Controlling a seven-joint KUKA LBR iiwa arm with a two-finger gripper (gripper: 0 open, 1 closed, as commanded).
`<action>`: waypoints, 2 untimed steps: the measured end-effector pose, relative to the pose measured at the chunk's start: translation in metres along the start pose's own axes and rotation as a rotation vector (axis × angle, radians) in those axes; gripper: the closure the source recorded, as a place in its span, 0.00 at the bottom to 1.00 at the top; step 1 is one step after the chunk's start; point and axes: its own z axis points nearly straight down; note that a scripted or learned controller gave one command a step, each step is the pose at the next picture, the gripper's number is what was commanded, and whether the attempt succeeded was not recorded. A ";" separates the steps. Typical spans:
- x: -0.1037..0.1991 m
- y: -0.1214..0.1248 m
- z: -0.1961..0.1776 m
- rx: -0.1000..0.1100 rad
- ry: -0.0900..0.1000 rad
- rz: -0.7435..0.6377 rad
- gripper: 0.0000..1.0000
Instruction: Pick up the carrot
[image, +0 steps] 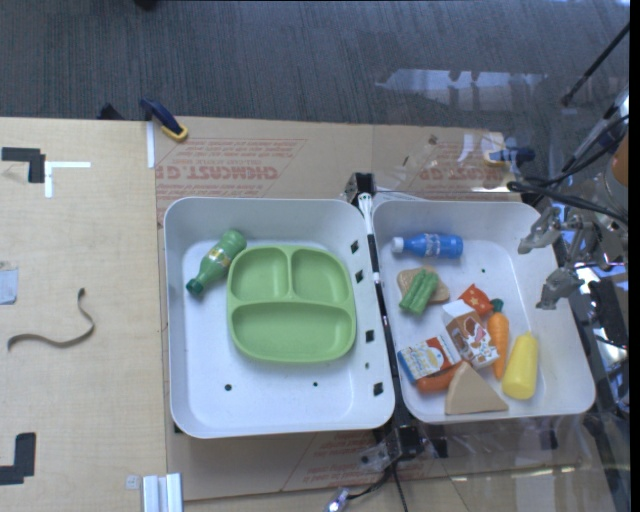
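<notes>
Bench surface on the far left carries a curled brown strip. Next comes the left bin, holding a green divided plate with a green bottle touching its upper-left rim. Further right, the right bin is crowded: a blue bottle near the top, a green pickle on a bread slice, small cartons, a tan wedge, the carrot standing between a carton and a yellow piece. At the right edge, the gripper hovers above the bin rim, apart from the carrot; its opening cannot be judged.
</notes>
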 end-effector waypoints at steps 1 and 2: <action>0.033 0.000 0.115 -0.001 -0.003 -0.133 0.00; 0.051 0.007 0.115 -0.001 0.002 0.178 0.00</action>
